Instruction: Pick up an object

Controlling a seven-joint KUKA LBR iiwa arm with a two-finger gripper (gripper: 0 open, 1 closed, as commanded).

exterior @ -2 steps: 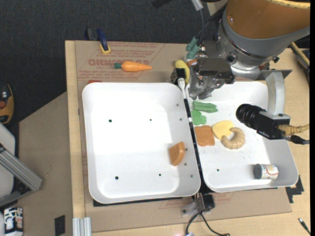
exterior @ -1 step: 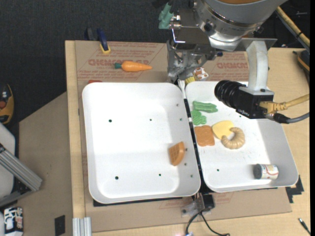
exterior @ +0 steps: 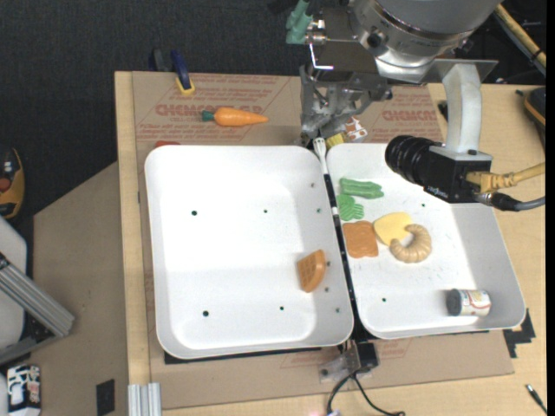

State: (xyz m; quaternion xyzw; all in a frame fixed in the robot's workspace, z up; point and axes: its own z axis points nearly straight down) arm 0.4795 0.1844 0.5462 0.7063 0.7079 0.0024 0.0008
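My gripper (exterior: 323, 126) hangs over the back rim where the two white bins meet, under the grey wrist. A small red-and-white thing (exterior: 355, 131) lies just to its right on the cardboard. In the left bin (exterior: 225, 180) a brown bread-like piece (exterior: 311, 269) rests near the divider. The right bin (exterior: 486, 258) holds two green pieces (exterior: 358, 189) (exterior: 350, 206), a brown toast slice (exterior: 361, 239), a yellow piece (exterior: 392, 226), a tan croissant (exterior: 412, 243) and a small can (exterior: 468, 302) lying on its side.
An orange carrot (exterior: 234, 117) lies on the cardboard behind the left bin, with a blue and yellow clamp (exterior: 180, 72) at the back edge. A black camera unit (exterior: 434, 167) with cables overhangs the right bin's back right.
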